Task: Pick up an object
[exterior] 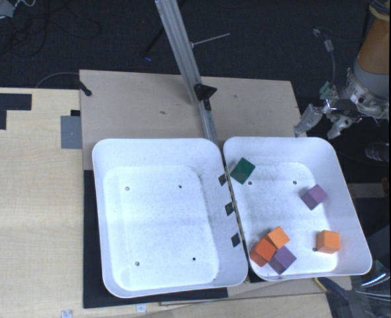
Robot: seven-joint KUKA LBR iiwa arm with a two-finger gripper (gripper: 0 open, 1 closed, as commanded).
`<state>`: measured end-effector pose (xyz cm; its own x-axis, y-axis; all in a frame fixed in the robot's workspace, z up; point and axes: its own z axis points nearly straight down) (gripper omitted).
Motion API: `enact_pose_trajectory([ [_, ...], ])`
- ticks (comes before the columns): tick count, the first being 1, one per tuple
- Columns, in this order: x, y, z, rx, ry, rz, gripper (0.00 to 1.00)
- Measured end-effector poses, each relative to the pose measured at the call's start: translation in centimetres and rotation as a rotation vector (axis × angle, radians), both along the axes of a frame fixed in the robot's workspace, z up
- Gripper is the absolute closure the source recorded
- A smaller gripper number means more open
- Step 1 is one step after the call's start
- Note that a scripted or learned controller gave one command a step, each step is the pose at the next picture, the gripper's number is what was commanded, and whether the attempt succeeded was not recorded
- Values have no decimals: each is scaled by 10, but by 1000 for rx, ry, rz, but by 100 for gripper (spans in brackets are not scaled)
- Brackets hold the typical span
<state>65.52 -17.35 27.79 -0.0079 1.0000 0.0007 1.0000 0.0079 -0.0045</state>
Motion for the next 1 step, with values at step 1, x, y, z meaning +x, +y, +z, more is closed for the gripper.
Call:
enact_pose_trajectory([
  [1, 12, 52, -98, 3, 5, -4, 0],
])
